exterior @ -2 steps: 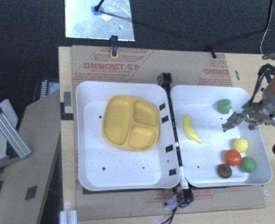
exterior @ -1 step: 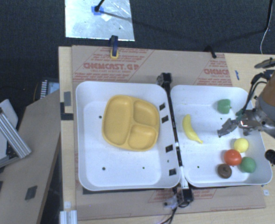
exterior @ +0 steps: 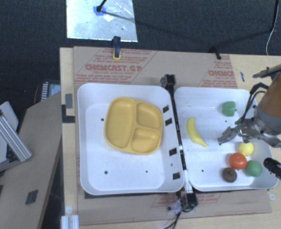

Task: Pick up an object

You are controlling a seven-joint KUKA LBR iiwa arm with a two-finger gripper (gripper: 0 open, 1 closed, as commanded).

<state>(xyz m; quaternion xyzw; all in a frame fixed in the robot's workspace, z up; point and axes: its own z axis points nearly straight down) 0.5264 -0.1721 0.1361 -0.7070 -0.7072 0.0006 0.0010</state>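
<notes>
Brown ball seen at right bin front edge, red ball and green ball close by. Yellow ball lies just under tool; tool state cannot be told. Banana left of tool, green pepper at back. Yellow divided plate set in left bin.

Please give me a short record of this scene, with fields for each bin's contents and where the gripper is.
left bin: yellow divided plate
right bin: banana, green item, yellow ball, red-orange ball, green ball, brown item
gripper: over the right bin, right of the banana, above the yellow ball
held object: none seen between the fingers
</notes>
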